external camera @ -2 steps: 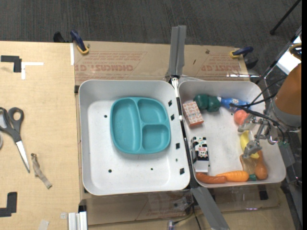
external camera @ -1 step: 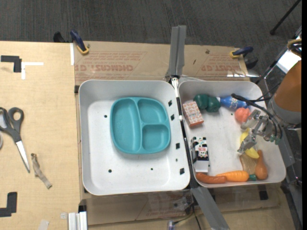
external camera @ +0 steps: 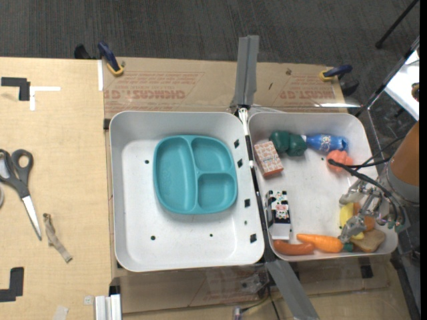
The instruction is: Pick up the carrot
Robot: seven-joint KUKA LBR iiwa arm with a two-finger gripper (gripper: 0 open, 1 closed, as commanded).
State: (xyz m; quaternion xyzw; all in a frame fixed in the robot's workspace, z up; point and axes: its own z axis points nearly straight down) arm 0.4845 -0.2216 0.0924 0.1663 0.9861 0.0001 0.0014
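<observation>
The carrot (external camera: 319, 243) is orange and lies flat along the front wall of the right bin (external camera: 307, 192), its tip pointing left. My gripper (external camera: 355, 213) hangs over the bin's right side, just above and to the right of the carrot's thick end and apart from it. Beneath the gripper lie a yellow piece (external camera: 344, 214) and a small orange piece (external camera: 361, 224).
A red-orange sausage-like item (external camera: 293, 248) touches the carrot's left tip. A tan bread piece (external camera: 371, 240) lies to its right. A black-and-white carton (external camera: 279, 212), a red box (external camera: 267, 158), a green item (external camera: 289, 143), a blue bottle (external camera: 325, 142) and a salmon-coloured item (external camera: 339, 159) share the bin. A teal divided plate (external camera: 195, 174) sits in the left bin.
</observation>
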